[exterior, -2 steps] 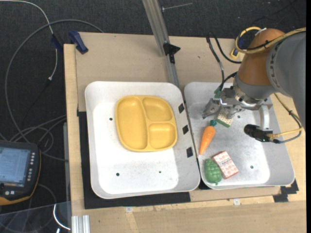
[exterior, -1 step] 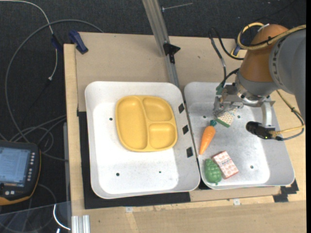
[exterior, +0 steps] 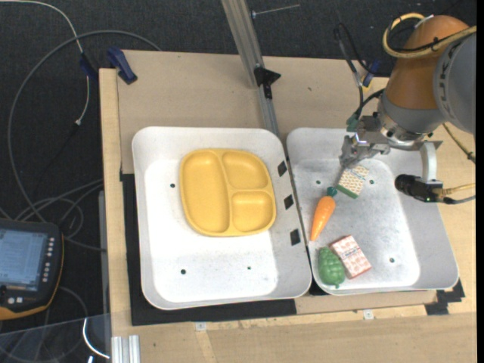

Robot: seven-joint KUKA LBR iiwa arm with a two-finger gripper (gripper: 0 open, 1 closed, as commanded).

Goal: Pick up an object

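surface (exterior: 189, 74): two white bins side by side | left bin (exterior: 151, 225): yellow divided tray (exterior: 227, 191) | right bin (exterior: 401, 233): carrot (exterior: 322, 215), green toy (exterior: 330, 267), red box (exterior: 351, 255), small pale packet (exterior: 353, 180) just under hand (exterior: 355, 153) | hand grip: cannot tell

You see a yellow divided tray (exterior: 226, 191), an orange carrot (exterior: 322, 215), a green toy (exterior: 330, 267), and white bins (exterior: 151, 225).

Bright, even overhead light, and a sharp frame for you.
You get mild glare off the white bins (exterior: 151, 203), faint soft shadows, and dark floor around the bench (exterior: 189, 74).
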